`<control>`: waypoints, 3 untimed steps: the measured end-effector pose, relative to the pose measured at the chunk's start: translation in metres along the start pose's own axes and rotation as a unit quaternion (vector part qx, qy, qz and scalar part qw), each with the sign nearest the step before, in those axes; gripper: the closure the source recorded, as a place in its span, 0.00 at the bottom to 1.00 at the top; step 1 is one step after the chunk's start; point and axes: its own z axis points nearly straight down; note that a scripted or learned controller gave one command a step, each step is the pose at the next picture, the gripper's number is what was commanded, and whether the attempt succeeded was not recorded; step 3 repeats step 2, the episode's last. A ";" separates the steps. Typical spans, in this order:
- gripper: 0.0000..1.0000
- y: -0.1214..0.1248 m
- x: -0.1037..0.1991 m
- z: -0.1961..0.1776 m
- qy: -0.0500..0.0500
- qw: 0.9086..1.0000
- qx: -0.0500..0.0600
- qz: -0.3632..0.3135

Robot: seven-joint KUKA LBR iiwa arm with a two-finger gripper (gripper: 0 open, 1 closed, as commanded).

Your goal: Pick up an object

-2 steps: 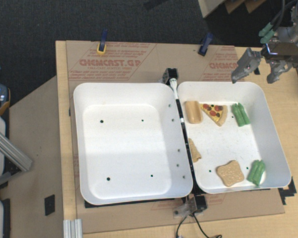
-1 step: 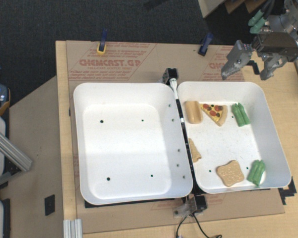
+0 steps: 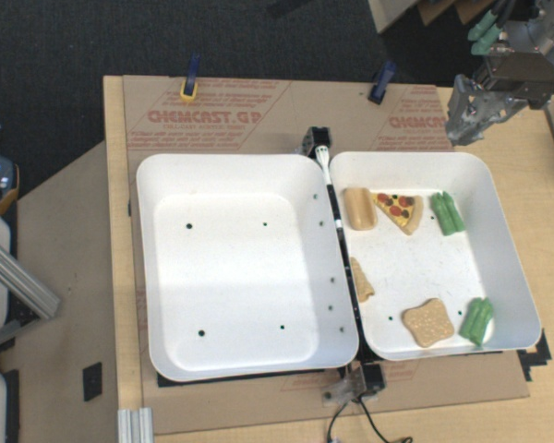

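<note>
A grey metal two-finger claw (image 3: 465,123) is seen at the upper right of the frame, above the far edge of the right-hand shallow white plastic bin (image 3: 508,247); nothing is gripped, and how far its fingers are parted cannot be told. Inside that bin, a tan toy bread roll (image 3: 357,208), a triangular toy pizza slice (image 3: 398,209) and a green toy vegetable (image 3: 447,213) are lined along the upper part. A tan toast slice (image 3: 428,323) and a second green piece (image 3: 477,321) are placed near the lower right, a small tan piece (image 3: 361,281) by the left wall. The left-hand white bin (image 3: 240,275) is set beside it on the cardboard-covered table (image 3: 258,109).
</note>
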 end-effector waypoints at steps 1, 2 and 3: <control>0.00 0.000 0.000 0.000 0.000 1.000 0.001 0.000; 1.00 0.001 0.001 -0.010 0.000 1.000 -0.002 0.000; 1.00 0.001 0.001 -0.010 0.000 1.000 -0.002 0.000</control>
